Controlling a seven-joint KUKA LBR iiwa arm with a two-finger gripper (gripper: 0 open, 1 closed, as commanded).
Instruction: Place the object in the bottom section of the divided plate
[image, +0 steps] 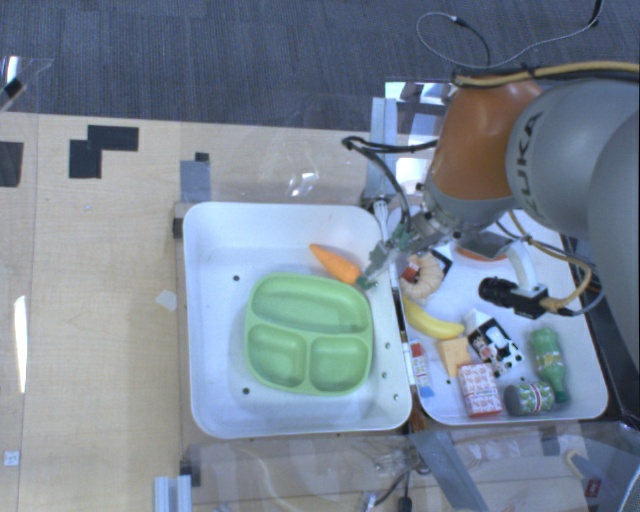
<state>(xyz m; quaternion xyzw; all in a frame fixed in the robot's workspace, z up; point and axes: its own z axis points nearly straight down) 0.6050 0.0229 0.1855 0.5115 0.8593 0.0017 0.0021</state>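
Nearest, in the right bin (590, 400), a red carton (479, 389), a cheese slice (455, 353) and a banana (432, 321) are found. In the left bin (205, 330) a green divided plate (310, 333) is laid. Just beyond its far rim a carrot (335, 263) is seen, long axis slanted, thick end toward the gripper (370, 272); whether it is gripped cannot be told.

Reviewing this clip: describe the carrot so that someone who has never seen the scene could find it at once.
Start at the left white bin, which holds a green divided plate. Just past the plate's upper right rim, on the bin floor, lies the carrot, beside the gripper. It is the one orange, tapered thing in that bin; the banana and other food items sit in the right bin.
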